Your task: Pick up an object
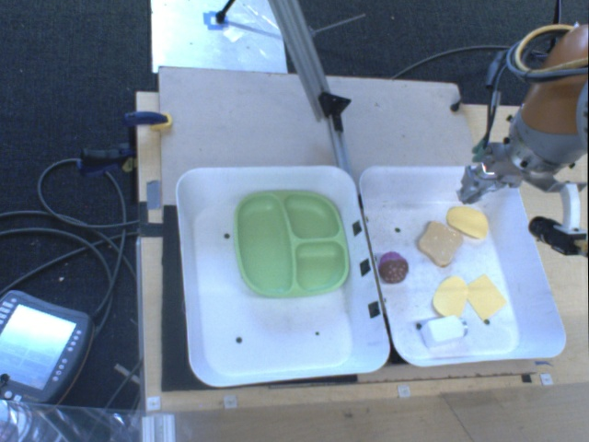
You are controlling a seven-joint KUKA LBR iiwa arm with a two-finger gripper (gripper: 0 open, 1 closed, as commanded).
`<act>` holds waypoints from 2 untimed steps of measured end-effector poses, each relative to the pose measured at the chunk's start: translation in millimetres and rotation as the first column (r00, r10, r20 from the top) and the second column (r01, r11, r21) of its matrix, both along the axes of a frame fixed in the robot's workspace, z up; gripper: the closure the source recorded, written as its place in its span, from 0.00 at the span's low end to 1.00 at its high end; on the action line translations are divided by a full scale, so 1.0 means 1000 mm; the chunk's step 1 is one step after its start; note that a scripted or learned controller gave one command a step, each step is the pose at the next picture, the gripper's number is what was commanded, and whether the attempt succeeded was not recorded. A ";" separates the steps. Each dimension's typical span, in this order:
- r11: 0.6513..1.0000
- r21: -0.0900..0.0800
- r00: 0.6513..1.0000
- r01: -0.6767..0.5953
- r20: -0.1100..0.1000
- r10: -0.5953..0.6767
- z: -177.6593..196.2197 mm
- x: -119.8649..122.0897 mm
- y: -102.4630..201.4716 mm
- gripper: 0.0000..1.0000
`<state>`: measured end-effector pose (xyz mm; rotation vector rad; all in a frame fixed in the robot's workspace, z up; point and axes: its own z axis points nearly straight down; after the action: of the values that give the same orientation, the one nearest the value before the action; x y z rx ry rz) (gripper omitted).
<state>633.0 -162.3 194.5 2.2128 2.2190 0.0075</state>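
My gripper (476,186) hangs over the far right part of the right bin (529,247), just above and left of a yellow wedge-shaped piece (467,221). Nothing shows between its fingers. Below it lie a tan toast slice (440,243), a dark purple round piece (393,267), a yellow round slice (450,296), a yellow square slice (487,296) and a white block (444,330).
The left bin (207,330) holds a green divided tray (292,243). A metal pole (304,49) slants down to the seam between the bins. Cables and a teach pendant (37,343) lie off the bench at left.
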 end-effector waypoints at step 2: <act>1.000 0.005 1.000 -0.009 -0.008 0.009 0.009 0.004 0.058 1.00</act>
<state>637.1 -104.7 203.1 2.2090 2.2351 0.0043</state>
